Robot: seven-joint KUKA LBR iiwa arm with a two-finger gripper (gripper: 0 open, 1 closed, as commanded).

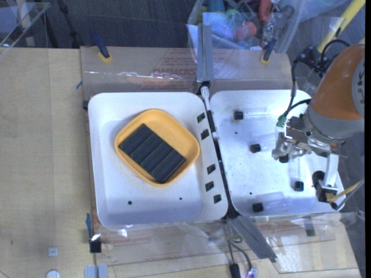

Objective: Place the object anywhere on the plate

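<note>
Plate (pixel 186 145), yellow, carries dark ridged object (pixel 153 151) in left bin (pixel 104 201). Pincer (pixel 285 150) over right bin (pixel 243 181); finger state indiscernible. Clutter box (pixel 249 10) at top.

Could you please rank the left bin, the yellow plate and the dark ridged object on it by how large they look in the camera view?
1. Left bin
2. Yellow plate, sitting inside that bin
3. Dark ridged object, lying within the plate's rim

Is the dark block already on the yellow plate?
Yes. The block lies flat on the plate in the left bin.
</note>
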